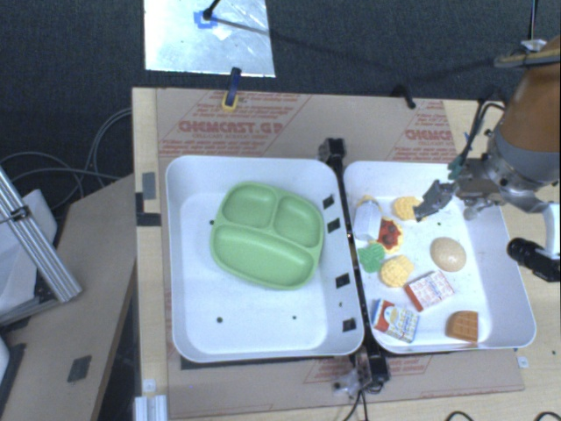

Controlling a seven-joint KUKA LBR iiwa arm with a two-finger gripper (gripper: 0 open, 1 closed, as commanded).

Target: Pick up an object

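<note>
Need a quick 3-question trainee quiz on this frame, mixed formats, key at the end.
1. True or false: the green divided plate lies in the right bin.
2. Which item lies nearest the gripper? A) yellow round food B) waffle piece C) blue-and-red carton
3. Fill in: the beige egg-shaped item lies in the ____ bin.

Key: 1 false, it lies in the left bin. 2 A. 3 right.

We see the claw (pixel 436 202) over the right bin (pixel 517 270), beside a yellow cookie (pixel 405 207); its tip looks bare, though blurred. A green divided plate (pixel 267 235) lies in the left bin (pixel 193 323).
</note>
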